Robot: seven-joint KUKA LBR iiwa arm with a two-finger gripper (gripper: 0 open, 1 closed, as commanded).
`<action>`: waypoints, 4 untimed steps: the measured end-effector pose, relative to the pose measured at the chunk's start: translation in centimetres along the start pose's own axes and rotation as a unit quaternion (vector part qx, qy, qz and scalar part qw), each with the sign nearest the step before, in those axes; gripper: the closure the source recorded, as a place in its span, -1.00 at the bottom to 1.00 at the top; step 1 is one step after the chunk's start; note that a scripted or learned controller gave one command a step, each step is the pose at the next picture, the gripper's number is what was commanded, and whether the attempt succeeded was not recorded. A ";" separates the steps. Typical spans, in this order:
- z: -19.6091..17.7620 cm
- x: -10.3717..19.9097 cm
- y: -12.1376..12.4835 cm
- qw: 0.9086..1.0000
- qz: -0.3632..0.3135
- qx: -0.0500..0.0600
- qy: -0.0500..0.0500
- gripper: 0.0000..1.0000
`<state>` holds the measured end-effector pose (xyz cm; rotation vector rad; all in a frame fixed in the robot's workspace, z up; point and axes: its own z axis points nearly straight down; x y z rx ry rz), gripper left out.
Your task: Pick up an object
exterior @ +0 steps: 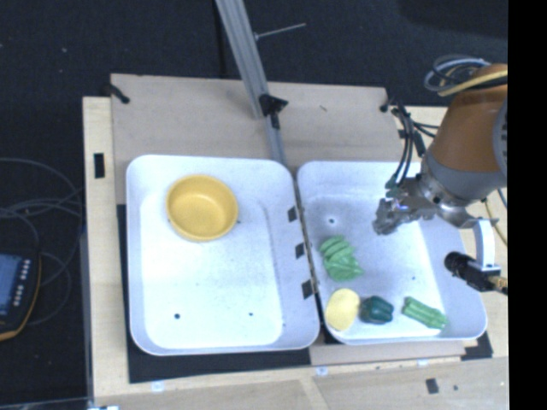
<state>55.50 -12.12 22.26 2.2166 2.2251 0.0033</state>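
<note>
The right bin [367, 178] holds a light green ribbed vegetable [340, 258], a pale yellow round fruit [342, 308], a dark green pepper [376, 310] and a green pod [424, 313]. My gripper [389, 216] hangs over the upper right part of that bin, above and to the right of the ribbed vegetable. I see nothing between its fingers. A yellow bowl [202, 207] sits in the upper left of the left bin [214, 314].
A grey metal pole [248, 54] slants down from the top to the gap between the bins. The arm's orange band [470, 131] and cables stand over the right bin's far right edge. A black clamp [468, 269] juts at that bin's right rim.
</note>
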 end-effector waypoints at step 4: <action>-1.9 21.0 -1.6 1.000 -0.001 0.000 0.000 1.00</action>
